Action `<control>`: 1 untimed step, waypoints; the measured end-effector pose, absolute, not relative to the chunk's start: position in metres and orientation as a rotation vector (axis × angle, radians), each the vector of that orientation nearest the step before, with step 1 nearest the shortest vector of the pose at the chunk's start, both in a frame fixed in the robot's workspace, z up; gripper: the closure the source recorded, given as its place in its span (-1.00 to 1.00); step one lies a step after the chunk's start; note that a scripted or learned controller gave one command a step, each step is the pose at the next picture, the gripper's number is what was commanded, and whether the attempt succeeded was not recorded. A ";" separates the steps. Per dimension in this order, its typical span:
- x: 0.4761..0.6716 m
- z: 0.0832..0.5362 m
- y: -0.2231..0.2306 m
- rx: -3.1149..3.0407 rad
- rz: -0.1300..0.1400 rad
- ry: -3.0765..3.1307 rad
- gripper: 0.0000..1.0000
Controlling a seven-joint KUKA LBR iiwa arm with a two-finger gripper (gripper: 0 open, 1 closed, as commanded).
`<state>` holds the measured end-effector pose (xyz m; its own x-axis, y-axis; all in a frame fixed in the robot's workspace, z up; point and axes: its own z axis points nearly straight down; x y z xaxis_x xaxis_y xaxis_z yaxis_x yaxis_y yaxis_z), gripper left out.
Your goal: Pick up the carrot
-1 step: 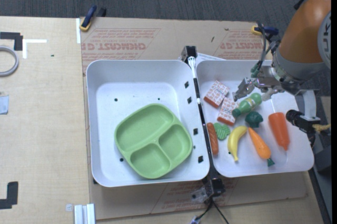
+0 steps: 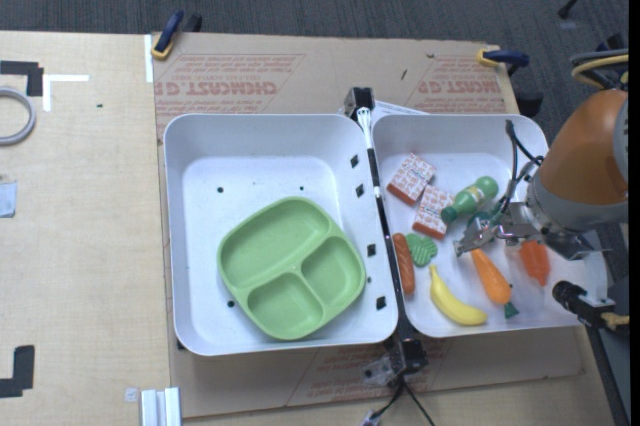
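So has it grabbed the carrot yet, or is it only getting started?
Not yet, it seems. Done: the arm has reached into the right bin, and its gripper sits just above the carrot's upper end. In hand: nothing I can confirm; the carrot lies on the bin floor beside the banana. Left: closing on the carrot and lifting it clear.

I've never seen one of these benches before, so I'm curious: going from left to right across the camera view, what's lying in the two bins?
Green divided plate → hot dog → yellow banana → carrot → small orange piece. The plate is in the left bin; the rest lie in the right bin.
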<state>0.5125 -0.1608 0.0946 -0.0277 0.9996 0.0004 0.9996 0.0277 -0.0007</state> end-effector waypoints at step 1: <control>0.513 0.104 -0.161 -2.193 -0.001 -2.251 1.00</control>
<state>0.5135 -0.1611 0.1044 -0.0259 0.9997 -0.0001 0.9997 0.0259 0.0011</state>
